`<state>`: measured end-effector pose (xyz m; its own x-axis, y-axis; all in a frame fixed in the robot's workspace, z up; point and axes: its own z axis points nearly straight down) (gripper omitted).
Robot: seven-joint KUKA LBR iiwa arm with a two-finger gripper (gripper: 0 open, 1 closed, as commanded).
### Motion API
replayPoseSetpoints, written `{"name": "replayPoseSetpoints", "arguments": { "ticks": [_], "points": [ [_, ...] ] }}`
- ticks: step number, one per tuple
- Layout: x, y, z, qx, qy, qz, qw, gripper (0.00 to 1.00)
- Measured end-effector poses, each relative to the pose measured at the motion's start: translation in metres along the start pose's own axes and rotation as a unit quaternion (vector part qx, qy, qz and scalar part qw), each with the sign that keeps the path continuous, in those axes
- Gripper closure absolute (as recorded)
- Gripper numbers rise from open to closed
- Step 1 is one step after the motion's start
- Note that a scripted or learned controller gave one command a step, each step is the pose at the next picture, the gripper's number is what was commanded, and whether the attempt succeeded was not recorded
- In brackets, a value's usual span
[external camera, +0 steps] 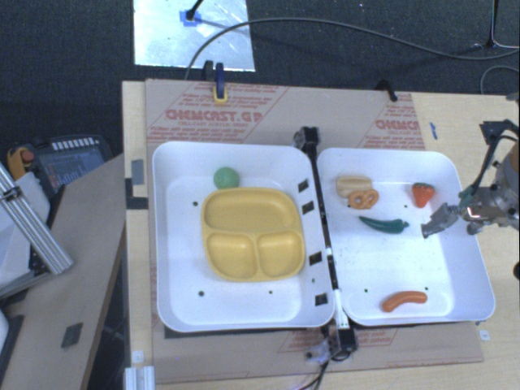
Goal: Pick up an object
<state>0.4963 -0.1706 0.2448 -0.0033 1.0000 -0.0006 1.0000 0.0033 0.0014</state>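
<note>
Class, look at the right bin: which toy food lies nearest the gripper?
The green pepper, long and dark green, lies just left of the gripper; the strawberry sits slightly farther.

Bright even overhead light, white bins near washed out, glare on the metal sheet beyond the tabletop's far edge, faint soft shadows, slightly grainy, mildly soft focus

Gripper: grey metal, small, angular, dull sheen, finger tips darker. Behind it at 3 o'clock, pale silver-grey block with small pinkish-orange spot on its face. Thin black cables loop above, toward 12 o'clock, around dark bracket. Rounded grey-tan arm body cut off by frame edge at 3 o'clock.
</note>
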Motion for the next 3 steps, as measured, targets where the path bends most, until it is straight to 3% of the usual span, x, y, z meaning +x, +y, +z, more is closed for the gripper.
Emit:
{"name": "replayPoseSetpoints", "arguments": {
  "ticks": [3],
  "points": [
    [-0.005,-0.007,0.143,0.002,0.001,0.001,1.0000,0.00]
  ]
}}
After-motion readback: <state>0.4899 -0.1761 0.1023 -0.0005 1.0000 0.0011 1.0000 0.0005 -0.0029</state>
